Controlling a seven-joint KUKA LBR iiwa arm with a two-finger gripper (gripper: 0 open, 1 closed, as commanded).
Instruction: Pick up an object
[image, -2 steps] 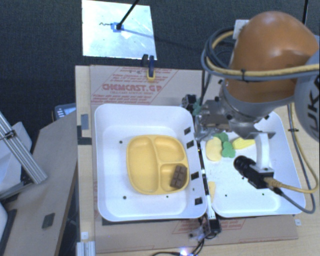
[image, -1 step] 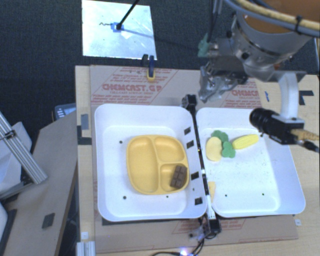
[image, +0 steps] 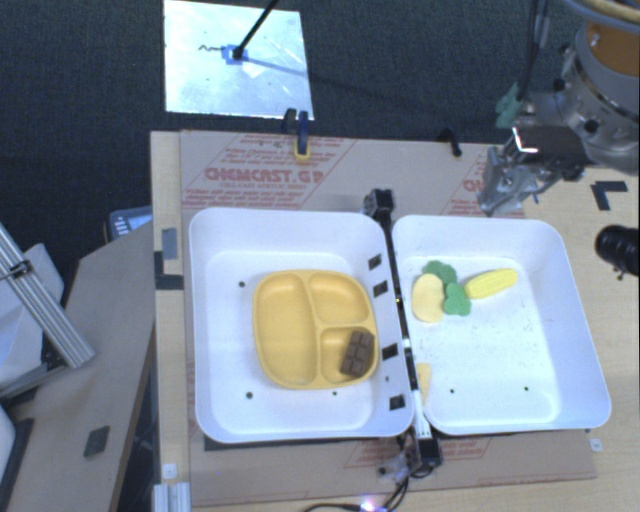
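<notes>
Both white bins (image: 560, 390) look like smooth moulded plastic, slight sheen. Yellow divided plate (image: 300, 330): matt plastic, smooth. Brown block (image: 357, 353) in its corner compartment has a ridged, dull surface. Corn piece (image: 491, 283) and green bits (image: 447, 285) look like plastic, soft gloss. Counter (image: 260, 170) is covered by a printed, flat-matt brown sheet like cardboard. Pincer (image: 503, 190): bare metal, bright glints. Reflective metallic sheet (image: 235, 60) at back.

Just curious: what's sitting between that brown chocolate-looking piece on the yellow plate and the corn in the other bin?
In the camera view, the bins' divider, then a pale yellow piece and green pieces lie between the brown piece and the corn.
</notes>
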